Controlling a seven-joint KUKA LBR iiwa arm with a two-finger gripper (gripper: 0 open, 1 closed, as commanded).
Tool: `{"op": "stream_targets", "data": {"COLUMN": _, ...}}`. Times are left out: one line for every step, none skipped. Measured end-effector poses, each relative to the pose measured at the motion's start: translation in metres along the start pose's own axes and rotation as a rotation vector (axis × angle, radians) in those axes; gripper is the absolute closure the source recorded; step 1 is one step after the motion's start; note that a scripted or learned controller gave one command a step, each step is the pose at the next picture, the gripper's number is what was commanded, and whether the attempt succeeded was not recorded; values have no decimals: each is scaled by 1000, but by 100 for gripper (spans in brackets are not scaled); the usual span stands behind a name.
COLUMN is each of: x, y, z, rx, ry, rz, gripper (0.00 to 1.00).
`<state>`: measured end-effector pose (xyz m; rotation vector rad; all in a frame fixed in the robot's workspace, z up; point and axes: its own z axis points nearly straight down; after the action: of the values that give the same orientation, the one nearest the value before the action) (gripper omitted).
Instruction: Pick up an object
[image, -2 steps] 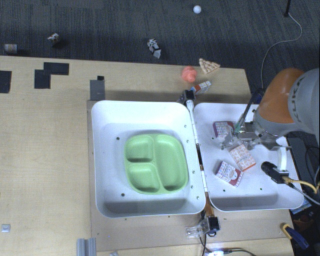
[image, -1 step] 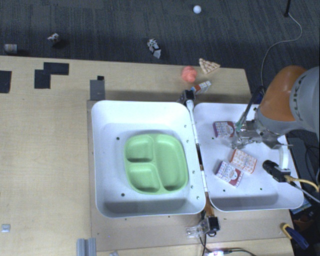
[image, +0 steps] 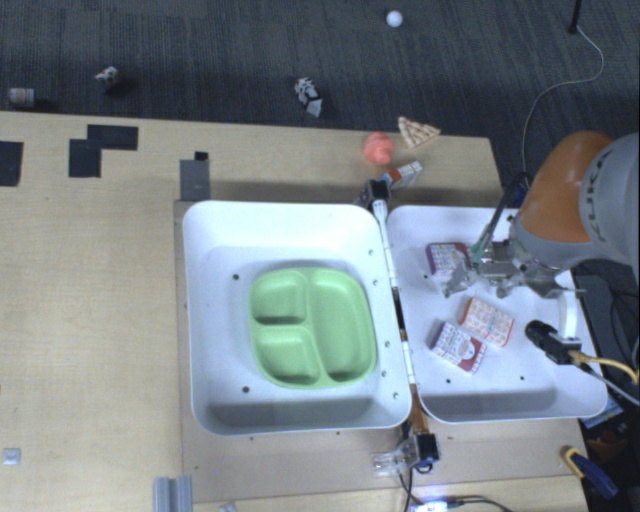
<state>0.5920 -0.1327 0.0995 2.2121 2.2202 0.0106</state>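
Lowest in the frame, two white bins are seen side by side on the counter (image: 90, 330). The left bin (image: 205, 300) holds a green divided tray (image: 312, 325). In the right bin (image: 520, 395), two small red-and-white packets (image: 459, 345) (image: 486, 321) lie close together, long axes slanting from upper left to lower right. A third packet (image: 443, 258) lies above them, beside the gripper (image: 485, 275). Whether its fingers are spread or closed cannot be told; nothing is seen held. A grasp across a packet's short side is judged best.
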Motion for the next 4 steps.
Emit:
{"op": "stream_targets", "data": {"x": 27, "y": -33, "z": 12, "rx": 1, "ry": -1, "rz": 3, "gripper": 0}}
{"op": "stream_targets", "data": {"x": 27, "y": -31, "z": 0, "rx": -5, "ry": -1, "rz": 2, "gripper": 100}}
{"op": "stream_targets", "data": {"x": 27, "y": -31, "z": 0, "rx": -5, "ry": -1, "rz": 1, "gripper": 0}}
{"op": "stream_targets", "data": {"x": 38, "y": -80, "z": 11, "rx": -3, "ry": -2, "rz": 2, "gripper": 0}}
